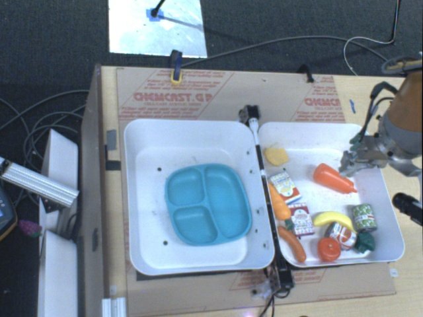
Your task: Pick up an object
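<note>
Two shallow white bins sit side by side on the desk. The left bin (142, 243) holds a blue divided tray (208, 202). The right bin (390, 240) holds a scatter of toy food, and the orange carrot (334, 178) lying near its far right side serves as the landmark. The gripper (353, 158) hangs just right of and above the carrot's thick end, close to it; whether the jaws are apart or together cannot be told. A yellow piece (277, 156) lies left of the carrot, a banana (332, 218) and a green can (363, 217) nearer the camera. Likely risk: descending off-centre, the jaws could nudge the rounded carrot so it rolls aside, or catch the bin wall.
</note>
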Motion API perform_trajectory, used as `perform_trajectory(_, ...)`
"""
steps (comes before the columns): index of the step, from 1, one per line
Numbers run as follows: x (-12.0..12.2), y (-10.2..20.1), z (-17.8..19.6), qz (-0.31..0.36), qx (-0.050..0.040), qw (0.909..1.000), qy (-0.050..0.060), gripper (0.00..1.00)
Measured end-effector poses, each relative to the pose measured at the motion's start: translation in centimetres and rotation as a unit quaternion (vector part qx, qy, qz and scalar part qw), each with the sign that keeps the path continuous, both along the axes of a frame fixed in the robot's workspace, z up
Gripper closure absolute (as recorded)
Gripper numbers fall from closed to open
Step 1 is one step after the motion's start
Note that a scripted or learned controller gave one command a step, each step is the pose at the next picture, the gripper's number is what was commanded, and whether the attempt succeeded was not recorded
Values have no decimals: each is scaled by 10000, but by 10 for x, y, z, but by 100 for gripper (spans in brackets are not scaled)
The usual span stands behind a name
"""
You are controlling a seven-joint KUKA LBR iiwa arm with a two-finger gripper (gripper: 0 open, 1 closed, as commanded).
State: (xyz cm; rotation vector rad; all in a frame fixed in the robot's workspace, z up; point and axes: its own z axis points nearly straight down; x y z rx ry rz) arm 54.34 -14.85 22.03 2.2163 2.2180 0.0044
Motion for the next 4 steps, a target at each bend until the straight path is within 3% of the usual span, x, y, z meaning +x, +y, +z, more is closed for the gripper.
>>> perform_trajectory(1, -1, 1, -1, 3, 8, 10000, 16, 0)
perform_trajectory(2, 29, 38, -131, 10, 5, 10000, -33, 0)
perform_trajectory(3, 126, 31, -100, 21, 7, 10000, 15, 0)
perform_trajectory(4, 55, -22, -19, 7, -2, 10000, 9, 0)
